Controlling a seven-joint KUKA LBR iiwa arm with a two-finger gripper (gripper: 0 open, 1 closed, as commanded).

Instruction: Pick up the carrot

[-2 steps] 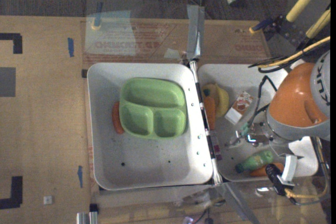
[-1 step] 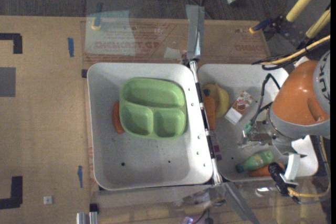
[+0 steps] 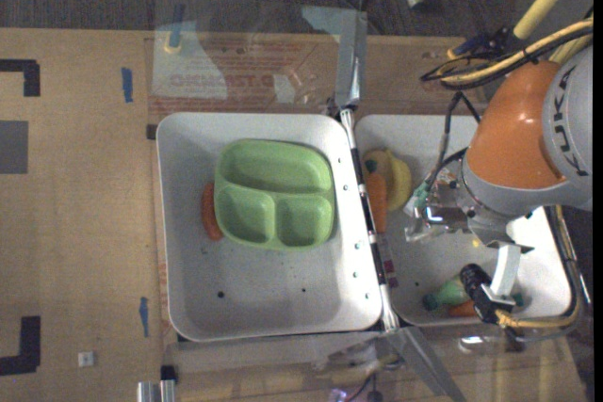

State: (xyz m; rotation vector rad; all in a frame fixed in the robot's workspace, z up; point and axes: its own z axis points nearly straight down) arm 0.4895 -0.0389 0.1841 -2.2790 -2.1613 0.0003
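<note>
**Carrot waits at the bin wall, arm above the right bin**

We start with the worktop (image 3: 75, 202), which carries two white bins. The left bin (image 3: 188, 287) holds a green divided plate (image 3: 275, 193) with an orange thing (image 3: 209, 212) peeping from under its 9 o'clock edge. The arm (image 3: 513, 146) covers much of the right bin (image 3: 424, 132), its gripper (image 3: 431, 214) hanging near the bin's middle; we cannot tell how its jaws stand, and we see nothing in them.

The carrot (image 3: 378, 201) lies at about 9 o'clock in the right bin, against the dividing wall, touching a yellow toy (image 3: 399, 176) at its 1 o'clock. A small green-and-orange item (image 3: 450, 301) sits toward 6 o'clock.

We judge the carrot light, stiff and smooth, likely a plastic toy, so it may slip. We would pinch it across its thick middle, minding the wall just beside it.
</note>
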